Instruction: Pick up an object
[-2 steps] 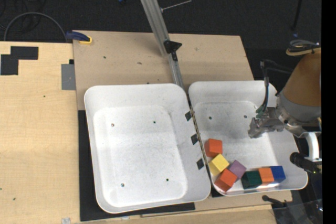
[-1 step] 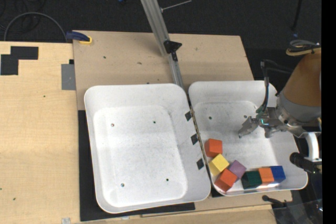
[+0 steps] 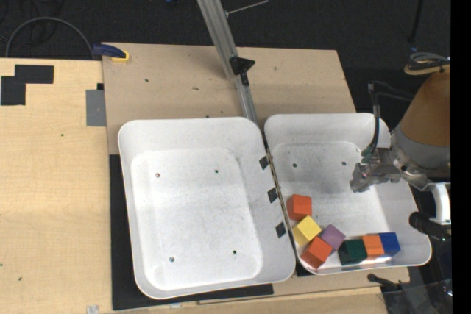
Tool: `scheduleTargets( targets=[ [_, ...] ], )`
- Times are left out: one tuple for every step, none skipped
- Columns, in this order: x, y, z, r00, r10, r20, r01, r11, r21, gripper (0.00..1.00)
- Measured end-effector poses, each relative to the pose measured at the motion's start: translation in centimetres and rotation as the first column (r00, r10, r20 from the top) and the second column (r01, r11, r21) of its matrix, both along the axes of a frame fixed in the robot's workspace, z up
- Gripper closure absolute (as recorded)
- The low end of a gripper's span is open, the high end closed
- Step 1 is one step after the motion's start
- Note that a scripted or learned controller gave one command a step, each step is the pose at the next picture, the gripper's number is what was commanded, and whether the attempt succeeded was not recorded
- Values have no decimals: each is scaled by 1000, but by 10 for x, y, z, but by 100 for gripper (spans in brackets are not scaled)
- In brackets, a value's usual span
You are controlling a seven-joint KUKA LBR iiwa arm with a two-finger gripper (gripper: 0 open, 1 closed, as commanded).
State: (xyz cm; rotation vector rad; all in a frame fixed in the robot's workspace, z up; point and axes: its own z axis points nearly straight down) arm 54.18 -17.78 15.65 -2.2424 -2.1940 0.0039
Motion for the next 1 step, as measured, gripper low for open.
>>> scheduleTargets(
  targets=[
    [-33,38,26,1000,25,1,-25,1000,2,100]
  ],
)
